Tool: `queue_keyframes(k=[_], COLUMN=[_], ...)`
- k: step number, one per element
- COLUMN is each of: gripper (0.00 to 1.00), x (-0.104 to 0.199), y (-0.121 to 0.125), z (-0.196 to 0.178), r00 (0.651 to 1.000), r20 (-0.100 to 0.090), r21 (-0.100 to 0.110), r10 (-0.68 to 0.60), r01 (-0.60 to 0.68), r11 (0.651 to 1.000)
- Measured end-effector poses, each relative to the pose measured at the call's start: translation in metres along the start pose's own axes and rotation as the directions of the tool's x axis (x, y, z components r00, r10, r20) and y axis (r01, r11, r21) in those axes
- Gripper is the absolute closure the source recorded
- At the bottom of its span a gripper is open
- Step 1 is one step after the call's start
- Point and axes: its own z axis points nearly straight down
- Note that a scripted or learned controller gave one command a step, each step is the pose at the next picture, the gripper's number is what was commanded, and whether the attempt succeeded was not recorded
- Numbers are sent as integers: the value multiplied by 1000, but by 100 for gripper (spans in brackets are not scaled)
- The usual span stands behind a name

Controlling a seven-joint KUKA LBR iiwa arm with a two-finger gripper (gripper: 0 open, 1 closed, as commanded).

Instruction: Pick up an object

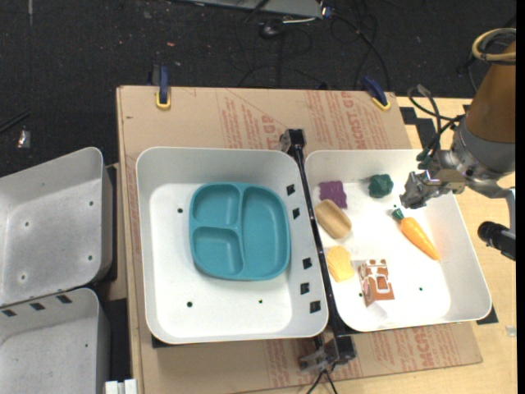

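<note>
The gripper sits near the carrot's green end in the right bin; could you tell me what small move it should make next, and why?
Probably a short shift down and toward the carrot, then descend. The gripper hovers just beyond its green tip, above the right bin, and holds nothing that can be seen. The carrot lies apart from the other items, so it looks the nearest easy pick.

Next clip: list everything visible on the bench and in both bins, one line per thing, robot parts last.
divided plate: 1, teal, centre of left bin
purple block: 1, purple, right bin, far left
green lump: 1, dark green, right bin, far side
bread roll: 1, tan, beside the divider
yellow piece: 1, yellow, below the roll
carrot: 1, orange, right bin, middle right
packet: 1, red and white, near side
clamps: 2, blue and yellow, bench's far edge
arm: 1, grey with orange band, from the right
tool: 1, dark, above the carrot's green end
</note>
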Motion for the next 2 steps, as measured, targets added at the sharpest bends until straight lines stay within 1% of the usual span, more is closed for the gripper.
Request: queue_keyframes(k=[1,2], gripper=[100,100], x=[0,55], y=[1,7], z=[-35,-34], r00=[1000,1000], r20=[0,-3], r21=[1,5], r10=[-1,-7], r01=[1,7], r11=[1000,1000])
